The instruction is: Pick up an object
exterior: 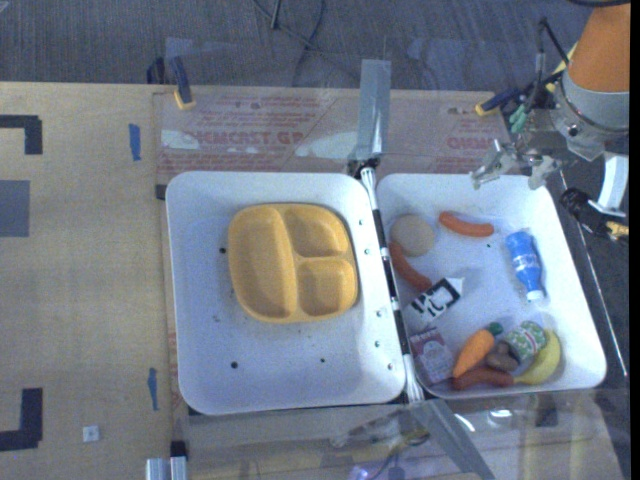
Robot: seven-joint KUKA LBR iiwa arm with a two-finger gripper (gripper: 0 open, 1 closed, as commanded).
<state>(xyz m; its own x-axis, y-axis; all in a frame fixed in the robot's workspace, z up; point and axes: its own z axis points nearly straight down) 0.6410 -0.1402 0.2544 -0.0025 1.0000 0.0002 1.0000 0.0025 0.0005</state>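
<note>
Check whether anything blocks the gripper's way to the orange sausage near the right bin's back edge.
Nothing visible does. The gripper hangs over the right bin's back rim, and the orange sausage lies just in front on bare floor, apart from the blue bottle.

A robotics lab: taped plywood bench (80, 268), two white bins (190, 368), loose floor cables (290, 8).

Grey arm (598, 108), orange band, green and blue wrist cables

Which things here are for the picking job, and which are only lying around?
For the job: gripper; blue bottle; hot dog sausage; carrot; banana.

Lying around: yellow divided plate; blue tape; cables.
</note>
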